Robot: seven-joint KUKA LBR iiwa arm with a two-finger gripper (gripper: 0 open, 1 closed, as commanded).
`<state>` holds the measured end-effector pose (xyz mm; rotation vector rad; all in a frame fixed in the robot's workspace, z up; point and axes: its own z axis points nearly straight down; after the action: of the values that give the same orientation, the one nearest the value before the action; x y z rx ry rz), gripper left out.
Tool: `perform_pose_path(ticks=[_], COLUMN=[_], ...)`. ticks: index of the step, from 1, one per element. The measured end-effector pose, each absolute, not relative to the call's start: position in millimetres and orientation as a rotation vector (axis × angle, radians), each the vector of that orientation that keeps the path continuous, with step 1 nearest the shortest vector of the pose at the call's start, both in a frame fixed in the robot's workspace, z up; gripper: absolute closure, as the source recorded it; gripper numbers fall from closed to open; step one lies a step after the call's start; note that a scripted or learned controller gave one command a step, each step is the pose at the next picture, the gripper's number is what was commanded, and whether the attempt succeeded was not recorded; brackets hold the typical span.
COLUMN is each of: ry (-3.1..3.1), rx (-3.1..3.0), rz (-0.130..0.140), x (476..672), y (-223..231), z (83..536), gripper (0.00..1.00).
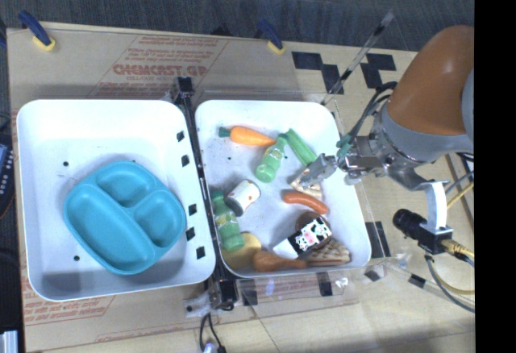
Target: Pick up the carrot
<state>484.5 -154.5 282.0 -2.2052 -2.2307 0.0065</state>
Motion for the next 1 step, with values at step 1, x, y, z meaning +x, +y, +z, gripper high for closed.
perform_pose_path(ticks=[1], ry=[-2.199], rx=[-2.260], rz=[-0.014], x=[537.1], y=[-128.5], z=[122.1], gripper=[0.00])
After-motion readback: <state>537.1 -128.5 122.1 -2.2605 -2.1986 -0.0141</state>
